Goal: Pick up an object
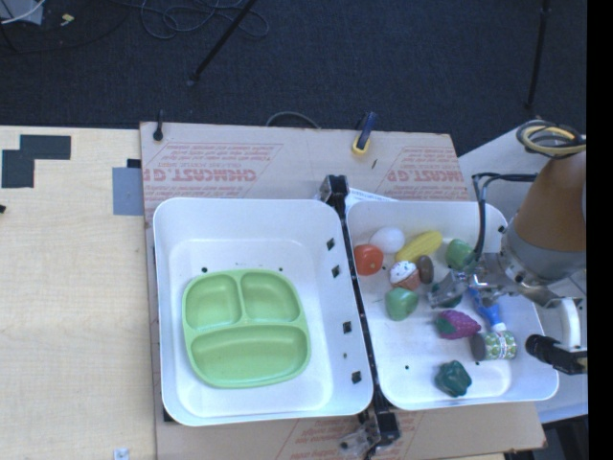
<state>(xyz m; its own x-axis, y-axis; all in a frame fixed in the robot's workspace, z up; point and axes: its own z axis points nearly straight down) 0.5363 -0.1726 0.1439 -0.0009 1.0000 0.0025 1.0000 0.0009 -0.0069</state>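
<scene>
The right bin [536, 381] holds several small toys. Along the far side lie a red ball [368, 258], a white egg [387, 239], a yellow banana [420, 245] and a green piece [459, 253]. Nearer the middle are a white and red piece [403, 274], a green pepper [401, 303] and a purple piece [458, 324]. A dark green lump [454, 378] sits near the front wall, and a small can [498, 345] lies to its right. My gripper [448, 291] is low in this bin, among the toys and just above the purple piece.
The left bin [172, 247] holds a light green divided plate [246, 328]. A blue piece [488, 310] lies beside the gripper. The arm's grey body [551, 220] leans over the right bin's right wall. Cardboard lies under both bins.
</scene>
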